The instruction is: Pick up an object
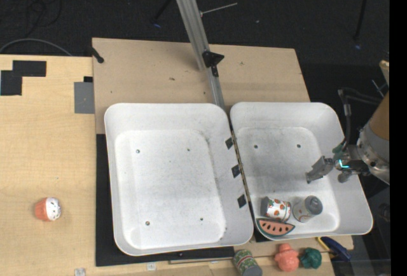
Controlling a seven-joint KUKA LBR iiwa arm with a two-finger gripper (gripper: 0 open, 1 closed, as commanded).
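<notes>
Your gripper (pixel 325 168) hangs over the right bin (pixel 286 117), near its right wall, and you can't tell whether its fingers are apart or together (too small and dark to read). Nothing shows between them. The objects sit well below it at the bin's near edge: a small white cup (pixel 277 208), a grey round piece (pixel 311 207) just beside it, a watermelon slice (pixel 275 228).
</notes>
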